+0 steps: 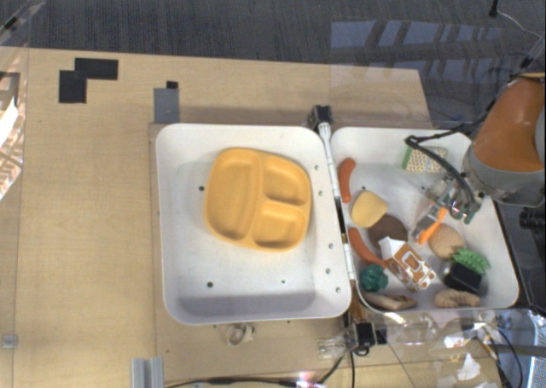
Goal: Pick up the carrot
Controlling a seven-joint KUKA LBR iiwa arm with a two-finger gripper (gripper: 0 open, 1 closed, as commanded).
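The carrot (429, 229) is a small orange stick lying at a slant in the right bin (510, 286), among other toy foods. My gripper (448, 206) hangs over the carrot's upper right end, at or just above it. The wrist and its metal parts cover the contact point, so whether the carrot is gripped stays hidden. The arm's orange band (512, 126) sits above the bin's right side.
Around the carrot lie a beige round piece (445, 241), a green piece (470, 259), a brown disc (392, 228), a pale yellow piece (369, 207), two red sausages (345, 177) and a white-orange box (410, 266). The left bin (183, 292) holds a yellow divided plate (258, 199).
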